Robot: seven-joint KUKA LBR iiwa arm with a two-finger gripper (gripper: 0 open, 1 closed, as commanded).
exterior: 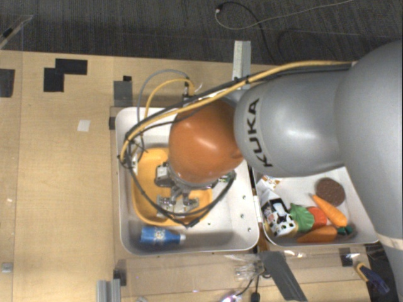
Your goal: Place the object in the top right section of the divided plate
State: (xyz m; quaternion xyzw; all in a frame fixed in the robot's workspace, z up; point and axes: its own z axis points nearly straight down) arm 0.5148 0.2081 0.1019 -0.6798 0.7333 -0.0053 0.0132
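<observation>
Pale wood counter (56, 187) carries two white bins, and your arm (302, 124) reaches across from the right, its orange band hanging over the left bin (242, 231). Your tool (178, 201) sits low over the yellow divided plate (143, 187), which lies in that bin's left half; whether the tool is spread or pinching anything, you cannot tell from this angle. A small blue bottle (160, 236) lies on its side just below the plate, long axis running left to right. Toy food, a carrot (332, 211) among it, sits in the right bin (277, 234), well apart from the tool. Judge the plate's upper right section as lying just above the tool, under the band.
</observation>
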